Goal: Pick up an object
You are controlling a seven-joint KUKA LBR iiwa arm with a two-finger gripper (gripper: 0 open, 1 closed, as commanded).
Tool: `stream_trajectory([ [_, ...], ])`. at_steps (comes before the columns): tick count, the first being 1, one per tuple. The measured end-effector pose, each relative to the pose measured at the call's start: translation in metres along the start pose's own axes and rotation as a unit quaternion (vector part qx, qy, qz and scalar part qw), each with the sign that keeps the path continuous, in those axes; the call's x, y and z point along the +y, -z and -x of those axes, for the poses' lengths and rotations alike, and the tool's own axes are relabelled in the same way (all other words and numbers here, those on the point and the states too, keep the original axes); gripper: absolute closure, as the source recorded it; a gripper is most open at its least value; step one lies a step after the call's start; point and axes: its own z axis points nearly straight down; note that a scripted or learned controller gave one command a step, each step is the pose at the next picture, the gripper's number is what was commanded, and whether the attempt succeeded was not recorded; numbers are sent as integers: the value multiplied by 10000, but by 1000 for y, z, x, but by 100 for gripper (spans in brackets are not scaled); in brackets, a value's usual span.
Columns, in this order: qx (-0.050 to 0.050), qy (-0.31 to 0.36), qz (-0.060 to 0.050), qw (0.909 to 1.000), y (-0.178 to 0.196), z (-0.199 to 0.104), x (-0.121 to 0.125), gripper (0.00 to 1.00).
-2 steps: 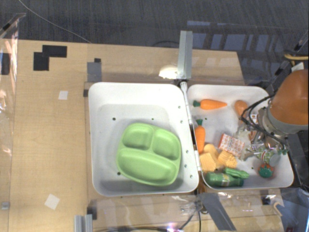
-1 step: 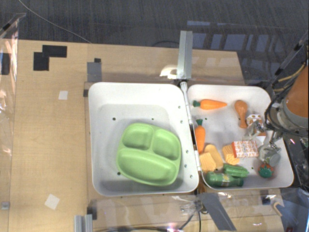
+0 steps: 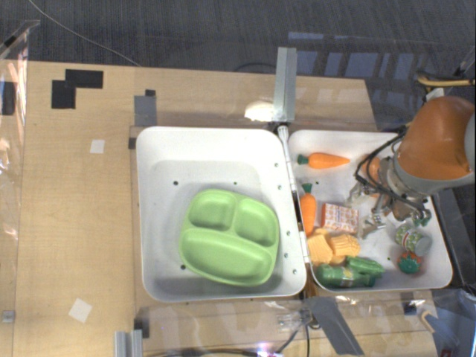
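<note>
The right bin (image 3: 372,138) holds a carrot (image 3: 324,161) at its far side, a second carrot (image 3: 307,208) against the left wall, and a red-and-white patterned packet (image 3: 340,218). Near the front lie a yellow corn-like piece (image 3: 332,245) and a green bottle-shaped item (image 3: 349,272). A small round green-and-red toy (image 3: 410,250) sits at the right. My gripper (image 3: 381,213) hangs low over the bin's middle, just right of the packet, under the orange band (image 3: 440,140). Nothing is visibly between its fingers.
The left bin (image 3: 156,162) holds a light green divided plate (image 3: 230,236). A metal post (image 3: 285,84) stands at the far end of the wall between the bins. Wooden bench lies to the left of the bins.
</note>
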Motion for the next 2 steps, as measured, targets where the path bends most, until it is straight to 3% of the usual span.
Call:
stream_trajectory([
  [1,-10,1240,-16,9923,132,21,-14,100],
  [2,21,2215,15,9751,89,92,-65,100],
])
